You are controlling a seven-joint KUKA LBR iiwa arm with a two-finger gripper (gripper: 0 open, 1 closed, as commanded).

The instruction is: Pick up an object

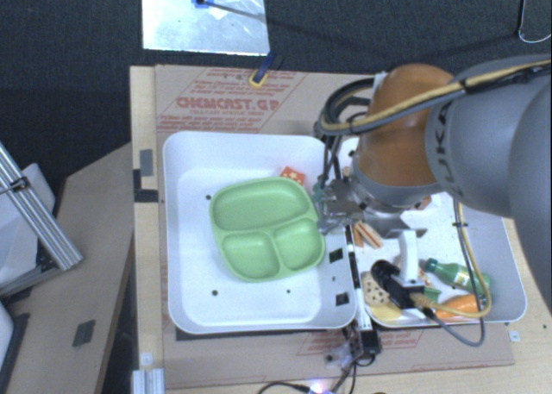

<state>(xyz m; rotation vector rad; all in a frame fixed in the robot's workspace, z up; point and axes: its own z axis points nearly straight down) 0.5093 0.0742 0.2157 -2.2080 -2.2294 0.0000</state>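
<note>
Tool (332, 207) sits over the seam between the bins, at the right edge of the green divided plate (266, 228) in the left bin (185, 297); its grip state can't be told. Right bin (509, 293) holds a green bottle (453, 273) and a carrot (461, 303).

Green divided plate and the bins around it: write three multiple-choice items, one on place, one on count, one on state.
1. The green divided plate lies in:
A. the left bin
B. the right bin
C. the cardboard outside both bins

2. The plate's compartments number:
A. two
B. three
C. five

3. The plate is:
A. stood on edge
B. flipped face-down
C. lying flat, face-up

Answers:
1 A, it rests on the left bin floor.
2 B, raised ridges split it into three wells.
3 C, its hollow compartments face the camera.
</note>
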